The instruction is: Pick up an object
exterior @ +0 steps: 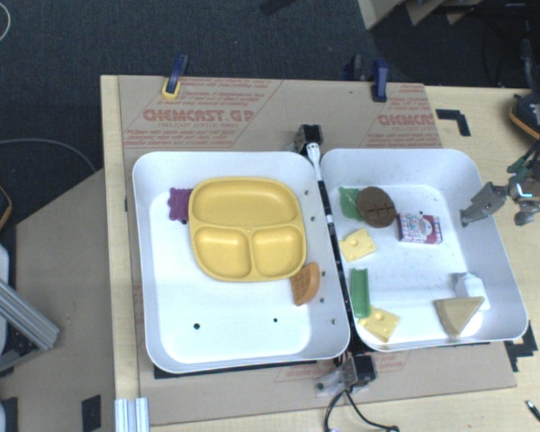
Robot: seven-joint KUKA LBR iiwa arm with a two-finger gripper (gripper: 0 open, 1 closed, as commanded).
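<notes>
near the front of the right white bin lie a tan wedge, a yellow cheese-like piece and a green strip. farther back sit a yellow cheese square, a small red-and-white packet and a round brown cookie. the left white bin holds a yellow three-section tray. the grey two-finger gripper hangs at the right bin's right rim, holding nothing; its spread cannot be made out.
</notes>
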